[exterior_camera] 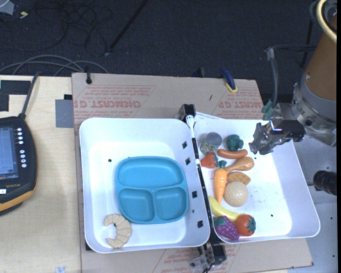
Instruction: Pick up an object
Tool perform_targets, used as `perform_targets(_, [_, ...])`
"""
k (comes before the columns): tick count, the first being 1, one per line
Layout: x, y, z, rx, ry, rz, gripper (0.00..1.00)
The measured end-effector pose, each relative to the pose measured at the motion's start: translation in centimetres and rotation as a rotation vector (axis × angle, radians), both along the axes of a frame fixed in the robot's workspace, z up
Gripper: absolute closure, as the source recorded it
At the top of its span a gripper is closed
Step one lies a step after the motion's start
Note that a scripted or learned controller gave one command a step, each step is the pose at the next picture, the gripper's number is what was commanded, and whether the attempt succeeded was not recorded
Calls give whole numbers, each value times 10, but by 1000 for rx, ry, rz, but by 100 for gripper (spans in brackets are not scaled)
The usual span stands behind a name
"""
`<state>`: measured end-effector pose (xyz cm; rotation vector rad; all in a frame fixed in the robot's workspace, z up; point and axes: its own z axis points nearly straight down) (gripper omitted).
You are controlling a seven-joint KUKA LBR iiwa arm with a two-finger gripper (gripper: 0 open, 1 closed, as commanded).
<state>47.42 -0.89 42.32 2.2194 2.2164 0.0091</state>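
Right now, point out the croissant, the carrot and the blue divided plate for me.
croissant (117,230), camera view, middle of its curved body.
carrot (220,182), camera view, middle of the orange root.
blue divided plate (149,173), camera view, floor of its large upper compartment.

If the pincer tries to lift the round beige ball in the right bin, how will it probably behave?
The beige ball looks round, so it may roll when nudged. It sits packed among the carrot and the banana, which may block a clean grip. It looks like a toy, so it is probably light.
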Motion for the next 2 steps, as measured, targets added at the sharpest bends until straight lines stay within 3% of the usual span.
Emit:
perform_targets(1, [0, 103, -95, -1, 19, 11, 100])
perform_targets(2, [3, 76, 35, 1, -4, 1, 100])
